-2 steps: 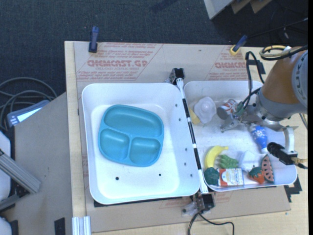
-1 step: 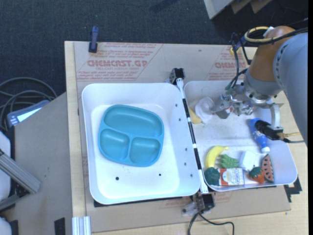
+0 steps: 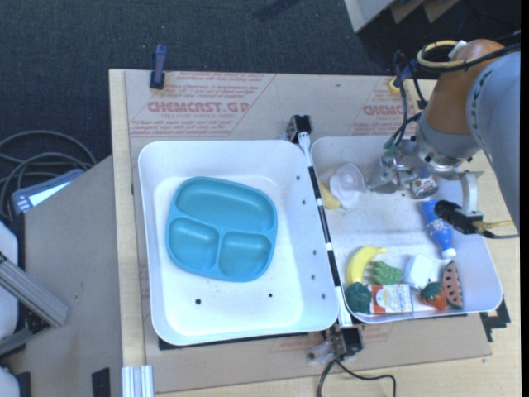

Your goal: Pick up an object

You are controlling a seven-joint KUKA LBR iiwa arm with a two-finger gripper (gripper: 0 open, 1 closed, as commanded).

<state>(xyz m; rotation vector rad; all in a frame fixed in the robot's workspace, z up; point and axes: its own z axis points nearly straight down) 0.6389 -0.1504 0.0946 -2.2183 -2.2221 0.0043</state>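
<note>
**Pincer low in the right bin, nothing lifted yet**

Pincer (image 3: 395,172) sits at the far end of the right bin (image 3: 488,263), its metal tip just beside a clear cup (image 3: 348,178) that lies there on its side. Whether it is spread or closed I cannot tell, and nothing can be seen caught in it. By my reading the pick is not done: every object lies in the bin. A blue tube (image 3: 436,226) rests right of the cup; a banana (image 3: 362,261), melon slice (image 3: 450,284) and carton (image 3: 391,299) crowd the near end. The left bin (image 3: 157,296) carries a blue tray (image 3: 221,228). The arm (image 3: 467,98) comes in from the far right, wrist bent down into the bin.
</note>
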